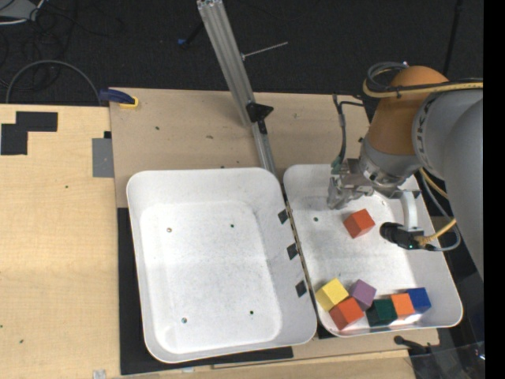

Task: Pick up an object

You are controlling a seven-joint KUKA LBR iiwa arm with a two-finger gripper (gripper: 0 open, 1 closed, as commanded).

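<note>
Reaching: gripper point(341, 193) sits low over the right bin point(312, 184), in that bin's upper half, with the arm point(410, 117) coming in from 3 o'clock.
Claw state: cannot tell; the metal end is small and blurred, and nothing shows between its tips.
Nearest block: orange-red cube point(359, 223) lies alone on the bin floor, just beside the gripper at its 5 o'clock; whether they touch cannot be told.
Cluster: six blocks are bunched in the right bin's lower corner, at 6 o'clock from the lone cube and well apart from it.
Cluster, near side: yellow cube point(333, 292) with a red cube point(346, 313) at its 5 o'clock, the two touching.
Cluster, middle: purple cube point(364, 291) at 3 o'clock of the yellow one; dark green cube point(382, 313) just below it.
Cluster, far side: orange cube point(403, 304) next to a blue cube point(419, 298), against the bin's rim.
Left bin: left bin point(150, 188) lies at 9 o'clock of the right bin, their edges meeting along black clips.
Behind: aluminium rail point(233, 61) slants up toward 11 o'clock from the gap between the bins.
Cable: black and yellow cable fitting point(402, 234) hangs at 3 o'clock of the lone cube.
</note>
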